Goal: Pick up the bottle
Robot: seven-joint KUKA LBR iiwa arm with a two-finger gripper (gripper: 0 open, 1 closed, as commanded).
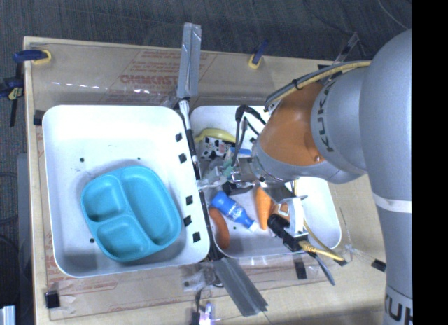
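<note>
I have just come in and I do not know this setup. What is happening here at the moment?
A grey arm reaches in from the right and hangs over the right bin, which holds a clutter of small things. The blue bottle lies in that bin beside an orange carrot, below the wrist. The view does not show it held between the fingers. The left bin holds a blue tray.

Glossy white plastic bins, smooth matt blue plastic tray, pale wood bench

Blue bottle lying tilted, seemingly capped orange
</note>
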